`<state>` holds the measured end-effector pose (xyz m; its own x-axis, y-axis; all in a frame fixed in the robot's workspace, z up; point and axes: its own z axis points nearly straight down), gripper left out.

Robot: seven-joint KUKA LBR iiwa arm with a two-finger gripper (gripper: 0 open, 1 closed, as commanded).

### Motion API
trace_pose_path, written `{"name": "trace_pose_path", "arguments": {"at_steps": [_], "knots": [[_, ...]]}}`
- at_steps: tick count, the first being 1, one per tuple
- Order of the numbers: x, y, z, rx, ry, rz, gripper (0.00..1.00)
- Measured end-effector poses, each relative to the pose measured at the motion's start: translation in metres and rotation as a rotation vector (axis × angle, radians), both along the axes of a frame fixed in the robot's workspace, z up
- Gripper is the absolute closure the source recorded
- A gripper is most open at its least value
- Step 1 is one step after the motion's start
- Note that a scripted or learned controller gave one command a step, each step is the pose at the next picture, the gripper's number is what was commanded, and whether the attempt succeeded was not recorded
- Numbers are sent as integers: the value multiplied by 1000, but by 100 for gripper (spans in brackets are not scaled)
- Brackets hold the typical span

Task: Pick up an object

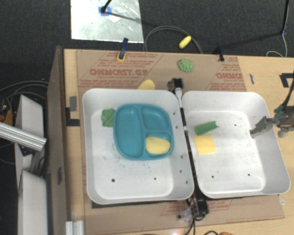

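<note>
Teal divided plastic plate (137, 131) sits in the left white bin (100, 180), a yellow rounded piece (158, 145) in its lower compartment, a green leafy piece (108, 117) touching its left edge. Right white bin (245, 180) holds a green strip (206, 127) just above a yellow square block (205, 144). Hand (259, 126) hovers at the bin's right rim, holding nothing; finger state: cannot tell. Step judged: approach. Next: travel left, descend over the block.

A silver sheet (107, 13) lies on dark floor (24, 28).
</note>
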<state>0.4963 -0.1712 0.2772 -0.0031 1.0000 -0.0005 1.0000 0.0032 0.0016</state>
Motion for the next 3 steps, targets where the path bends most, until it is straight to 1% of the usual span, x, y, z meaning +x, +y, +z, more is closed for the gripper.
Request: {"name": "trace_pose_path", "arguments": {"at_steps": [1, 2, 3], "knots": [[25, 42, -125, 3, 6, 6, 0], [10, 73, -196, 1, 3, 3, 0], [64, 59, -192, -1, -6, 3, 0]]}}
